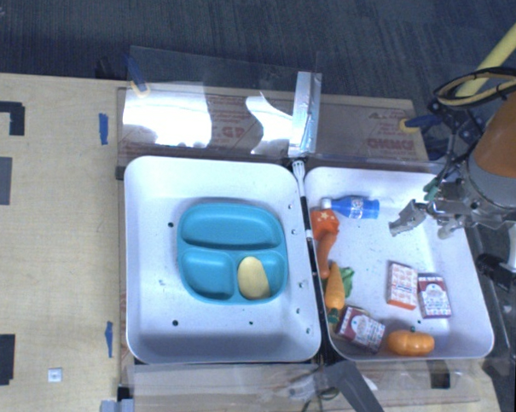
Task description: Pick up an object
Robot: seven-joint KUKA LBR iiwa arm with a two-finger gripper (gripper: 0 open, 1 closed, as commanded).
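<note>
Here's the robot's hand poised above the upper right part of the right-hand shallow white bin, fingers spread, released, nothing between them. Plenty to choose from below: a small clear bottle with a blue label lies near the top edge, an orange-red toy pepper and an orange toy carrot with green leaves run down the left wall, two small red-and-white cartons sit side by side mid-bin, and a dark red packet and an orange oval toy rest near the front. Over in the left-hand white bin, a blue divided plastic tray carries a yellow egg-shaped toy in its lower right compartment. Now the risks, as I read them: the cartons lie flat and almost touching, so the fingers could skid off or nudge both; the bottle looks round and could roll away; and anything hugging the bin wall leaves little room for a finger.
</note>
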